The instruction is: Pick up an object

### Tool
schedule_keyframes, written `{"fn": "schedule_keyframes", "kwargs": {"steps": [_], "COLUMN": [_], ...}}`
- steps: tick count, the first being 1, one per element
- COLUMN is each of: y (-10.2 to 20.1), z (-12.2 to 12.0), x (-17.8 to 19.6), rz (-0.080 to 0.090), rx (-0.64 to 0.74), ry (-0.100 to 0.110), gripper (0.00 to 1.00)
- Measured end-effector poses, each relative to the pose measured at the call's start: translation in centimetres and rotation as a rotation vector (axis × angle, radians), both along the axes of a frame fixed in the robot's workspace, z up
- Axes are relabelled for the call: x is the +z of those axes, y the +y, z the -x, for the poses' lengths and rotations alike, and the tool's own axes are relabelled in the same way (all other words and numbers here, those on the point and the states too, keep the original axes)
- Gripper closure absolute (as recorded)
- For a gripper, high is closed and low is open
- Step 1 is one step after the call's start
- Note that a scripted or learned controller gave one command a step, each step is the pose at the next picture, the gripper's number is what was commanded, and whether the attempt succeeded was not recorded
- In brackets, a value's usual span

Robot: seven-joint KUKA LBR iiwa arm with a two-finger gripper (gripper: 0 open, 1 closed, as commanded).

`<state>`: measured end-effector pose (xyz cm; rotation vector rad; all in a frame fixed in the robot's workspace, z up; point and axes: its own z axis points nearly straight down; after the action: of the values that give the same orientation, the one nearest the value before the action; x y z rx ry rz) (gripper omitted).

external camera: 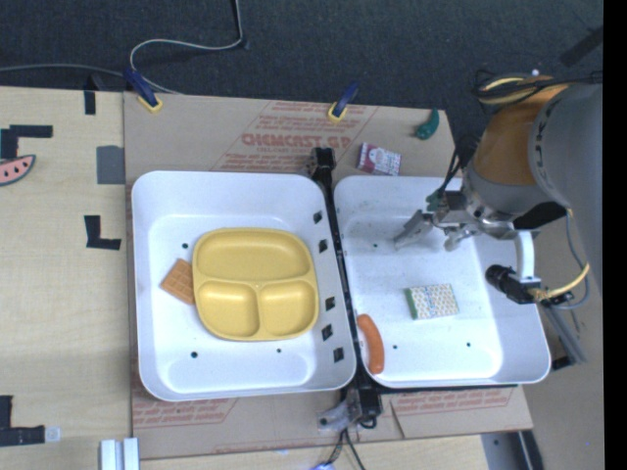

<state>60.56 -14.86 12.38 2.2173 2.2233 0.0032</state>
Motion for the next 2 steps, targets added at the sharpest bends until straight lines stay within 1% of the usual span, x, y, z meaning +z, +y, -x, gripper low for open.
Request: {"fn": "schedule_keyframes", "kwargs": {"steps": [1,2], "y": [-0.8,-0.9], "z": [1.5,1.4], "x": [-3.7,-2.7], "rz": [0.001,0.004], "rx": [-0.001,-0.002], "ry": [-0.001,-0.005], "gripper": [0.00,1.00]}}
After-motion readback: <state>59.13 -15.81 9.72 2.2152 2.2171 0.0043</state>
